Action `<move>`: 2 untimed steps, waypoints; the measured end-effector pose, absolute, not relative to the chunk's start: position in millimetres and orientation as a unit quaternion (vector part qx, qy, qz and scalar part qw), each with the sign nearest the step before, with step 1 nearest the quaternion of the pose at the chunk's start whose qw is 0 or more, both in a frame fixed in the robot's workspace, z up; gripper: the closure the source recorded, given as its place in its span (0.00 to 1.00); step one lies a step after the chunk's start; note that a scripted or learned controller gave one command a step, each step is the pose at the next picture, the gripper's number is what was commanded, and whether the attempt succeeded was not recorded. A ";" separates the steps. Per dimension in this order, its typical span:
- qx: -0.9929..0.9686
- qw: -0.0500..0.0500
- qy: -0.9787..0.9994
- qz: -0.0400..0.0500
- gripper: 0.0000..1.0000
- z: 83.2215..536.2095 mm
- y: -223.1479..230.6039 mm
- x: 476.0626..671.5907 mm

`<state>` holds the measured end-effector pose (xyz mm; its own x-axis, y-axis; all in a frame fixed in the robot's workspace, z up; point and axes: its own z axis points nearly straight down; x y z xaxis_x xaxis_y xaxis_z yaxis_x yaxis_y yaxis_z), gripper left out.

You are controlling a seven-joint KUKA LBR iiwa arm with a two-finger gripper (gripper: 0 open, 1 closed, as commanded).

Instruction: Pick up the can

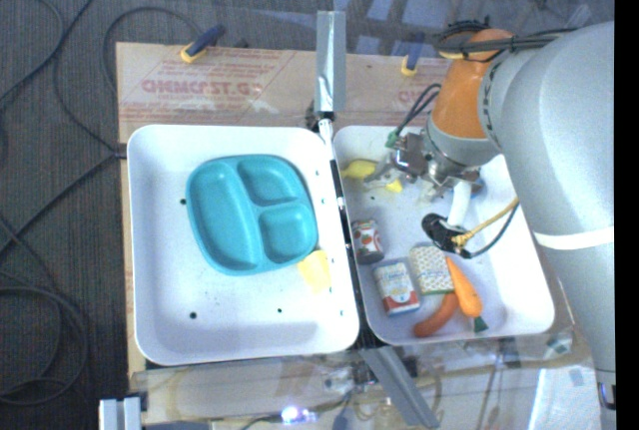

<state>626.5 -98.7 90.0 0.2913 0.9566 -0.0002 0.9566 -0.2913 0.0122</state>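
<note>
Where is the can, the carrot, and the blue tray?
can (366, 240), camera view, on its side wall.
carrot (463, 290), camera view, middle of its orange body.
blue tray (232, 228), camera view, floor of its biggest compartment.

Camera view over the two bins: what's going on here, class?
A grey KUKA arm reaches in from the right, its gripper low over the far end of the right bin, near some yellow pieces. The can lies apart from it, by the bin's left wall, not yet picked up. Nearer the front sit a small carton and a carrot. The left bin holds a blue tray.
</note>
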 end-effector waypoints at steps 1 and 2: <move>0.850 -0.001 0.527 -0.003 0.00 104.4 -186.2 510.5; 0.877 0.002 0.481 0.002 0.00 90.5 -186.7 533.7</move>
